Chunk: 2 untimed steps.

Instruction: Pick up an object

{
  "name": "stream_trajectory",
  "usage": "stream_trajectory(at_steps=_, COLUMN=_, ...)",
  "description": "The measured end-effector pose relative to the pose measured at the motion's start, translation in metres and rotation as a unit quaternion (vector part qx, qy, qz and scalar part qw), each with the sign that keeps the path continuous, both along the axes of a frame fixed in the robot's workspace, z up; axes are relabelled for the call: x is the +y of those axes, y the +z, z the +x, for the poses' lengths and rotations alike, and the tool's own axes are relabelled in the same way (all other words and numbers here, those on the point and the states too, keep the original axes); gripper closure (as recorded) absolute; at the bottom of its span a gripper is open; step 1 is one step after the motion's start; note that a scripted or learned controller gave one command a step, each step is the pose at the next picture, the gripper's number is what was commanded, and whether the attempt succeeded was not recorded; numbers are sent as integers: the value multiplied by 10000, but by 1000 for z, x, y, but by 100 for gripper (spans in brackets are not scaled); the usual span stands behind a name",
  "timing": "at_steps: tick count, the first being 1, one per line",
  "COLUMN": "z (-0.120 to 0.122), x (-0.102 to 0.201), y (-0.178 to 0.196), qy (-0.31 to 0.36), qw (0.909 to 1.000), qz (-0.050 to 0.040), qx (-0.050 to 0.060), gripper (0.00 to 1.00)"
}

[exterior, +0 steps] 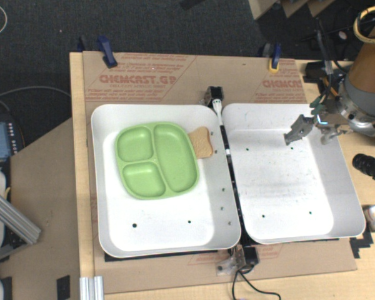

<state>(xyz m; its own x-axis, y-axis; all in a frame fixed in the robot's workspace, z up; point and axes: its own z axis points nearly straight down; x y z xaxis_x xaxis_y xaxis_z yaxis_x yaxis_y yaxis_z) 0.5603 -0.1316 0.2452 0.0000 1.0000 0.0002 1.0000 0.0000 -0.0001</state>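
Two white bins side by side: left bin (pixel 112 224), right bin (pixel 300 211). Green divided plate (pixel 156 160) lies in left bin, tan slice-like object (pixel 201 142) touching its right edge. Gripper (pixel 309 129) hovers over right bin's far right corner, fingers apart, nothing between them. Step looks like approach; next move calls for crossing left, descending on the slice.

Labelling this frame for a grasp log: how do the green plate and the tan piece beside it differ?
The green plate is large, rounded and split into three compartments; the tan piece is small, flat and plain. The plate lies mid-bin; the piece sits at its right edge, nearer the bin's wall. Both lie in the left bin.
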Motion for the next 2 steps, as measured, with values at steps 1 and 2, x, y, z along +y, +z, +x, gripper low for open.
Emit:
stream_trajectory(at_steps=1, z=-10, x=41, y=176, qy=29, qw=9999, qz=-11, qx=-109, gripper=0)
stream_trajectory(at_steps=2, z=-68, x=-12, y=300, qy=-34, qw=9999, qz=-31, qx=-95, gripper=0)
